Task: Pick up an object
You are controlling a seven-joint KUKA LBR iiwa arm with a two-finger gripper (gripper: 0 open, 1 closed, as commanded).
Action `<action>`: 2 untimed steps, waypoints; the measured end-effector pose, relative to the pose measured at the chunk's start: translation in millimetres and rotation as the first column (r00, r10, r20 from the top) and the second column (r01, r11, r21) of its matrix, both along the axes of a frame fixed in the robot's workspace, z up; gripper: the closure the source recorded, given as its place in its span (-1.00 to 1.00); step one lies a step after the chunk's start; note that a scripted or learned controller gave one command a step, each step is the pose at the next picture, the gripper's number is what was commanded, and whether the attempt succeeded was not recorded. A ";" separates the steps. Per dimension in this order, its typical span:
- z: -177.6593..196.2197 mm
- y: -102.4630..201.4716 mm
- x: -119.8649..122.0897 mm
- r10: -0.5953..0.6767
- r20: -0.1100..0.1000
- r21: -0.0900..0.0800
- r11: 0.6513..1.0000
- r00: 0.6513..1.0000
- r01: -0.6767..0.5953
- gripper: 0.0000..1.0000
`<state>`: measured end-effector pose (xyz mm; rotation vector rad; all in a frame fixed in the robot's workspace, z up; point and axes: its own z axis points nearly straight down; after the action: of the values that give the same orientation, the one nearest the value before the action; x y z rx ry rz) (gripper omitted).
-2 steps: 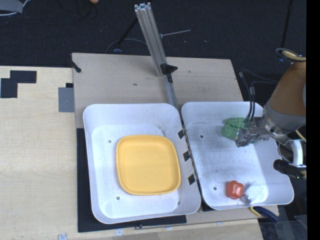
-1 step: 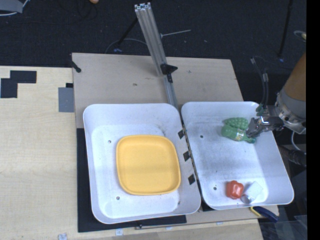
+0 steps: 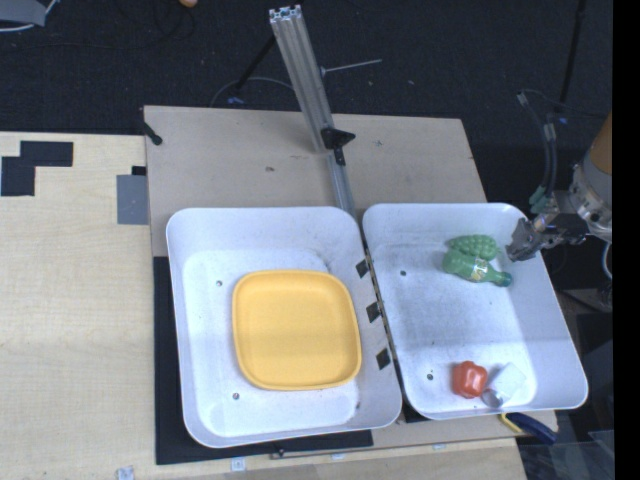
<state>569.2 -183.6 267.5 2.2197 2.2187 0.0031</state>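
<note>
A green knobbly toy (image 3: 473, 258) lies in the right bin (image 3: 440, 318), near its far right side. A small red-orange object (image 3: 468, 379) sits by that bin's near edge, with a small pale grey piece (image 3: 497, 395) beside it. A yellow square plate (image 3: 296, 328) lies flat in the left bin (image 3: 200, 268). My gripper (image 3: 527, 240) hangs over the right bin's right rim, just right of the green toy, with nothing visibly held.
A slanted aluminium rail (image 3: 310, 78) runs from the top down to the gap between the bins. Black clips (image 3: 372, 310) sit on the shared rim. Cables hang at the right by the arm (image 3: 590, 203). Dark floor lies beyond the bench.
</note>
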 end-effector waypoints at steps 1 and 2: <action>1.1 55.7 -13.9 0.004 -0.003 0.002 1.000 1.000 -0.004 1.00; 4.2 108.2 -22.7 0.004 -0.004 0.002 1.000 1.000 -0.004 1.00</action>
<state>546.4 -75.3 271.7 2.2183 2.2261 0.0010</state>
